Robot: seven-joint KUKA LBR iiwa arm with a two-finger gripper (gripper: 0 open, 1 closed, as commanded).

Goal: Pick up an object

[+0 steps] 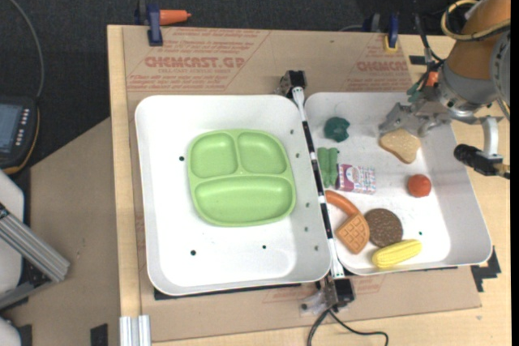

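My gripper hangs over the far part of the right bin, directly above the bread slice, and from this angle I cannot tell whether my fingers are spread or closed, or whether they touch the bread at all. The bread lies near the bin's far edge, toward its middle. Close by on the left sits a dark green lump, and along the bin's left wall a green stick with a pink packet just beside it. Nearer the front edge things crowd together: an orange carrot, a waffle, a brown round patty touching it, and a yellow corn cob at the front. A red tomato stands alone toward the right wall (the roomiest patch is around it). The left bin carries a green divided plate, set in its middle, with bare white floor along its front and left edges.
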